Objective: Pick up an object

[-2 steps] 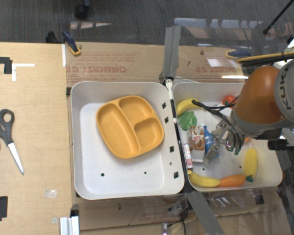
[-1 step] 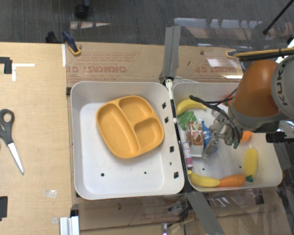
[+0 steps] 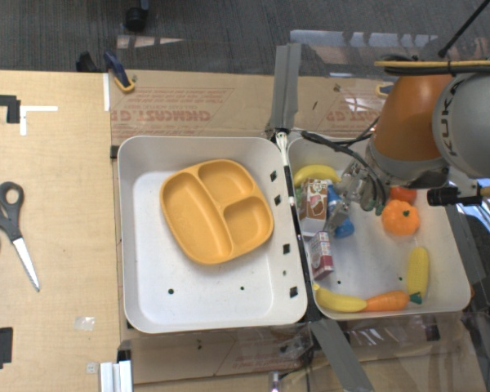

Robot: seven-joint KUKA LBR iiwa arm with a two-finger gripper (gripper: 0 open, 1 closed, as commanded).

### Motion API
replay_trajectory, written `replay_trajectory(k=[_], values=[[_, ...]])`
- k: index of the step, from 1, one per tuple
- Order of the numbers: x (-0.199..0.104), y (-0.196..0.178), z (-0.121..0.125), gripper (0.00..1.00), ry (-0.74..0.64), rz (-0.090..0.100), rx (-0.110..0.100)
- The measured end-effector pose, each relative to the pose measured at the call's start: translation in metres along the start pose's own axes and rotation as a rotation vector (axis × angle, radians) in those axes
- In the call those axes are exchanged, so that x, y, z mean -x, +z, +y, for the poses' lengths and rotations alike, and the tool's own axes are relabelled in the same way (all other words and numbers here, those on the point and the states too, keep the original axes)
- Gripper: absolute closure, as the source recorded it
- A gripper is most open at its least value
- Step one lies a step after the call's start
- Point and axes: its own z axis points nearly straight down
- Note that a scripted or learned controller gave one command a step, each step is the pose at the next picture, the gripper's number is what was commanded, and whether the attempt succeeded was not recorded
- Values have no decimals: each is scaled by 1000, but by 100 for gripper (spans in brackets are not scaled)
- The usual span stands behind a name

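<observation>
The claw (image 3: 348, 196) is hovering low in the right bin (image 3: 441, 300), beside a small carton (image 3: 314, 199); whether it is open or closed cannot be told. An orange (image 3: 400, 218), two bananas (image 3: 418, 271) and a carrot (image 3: 385, 301) are lying nearby. A yellow divided plate (image 3: 216, 211) is sitting in the left bin (image 3: 147, 300).

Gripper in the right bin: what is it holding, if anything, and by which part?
Cannot be told: the gripper hangs over the packets, its tips hidden.
</observation>
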Motion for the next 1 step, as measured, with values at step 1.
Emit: replay_trajectory(k=[1], values=[[1, -10, 0, 100, -2, -5, 0]])
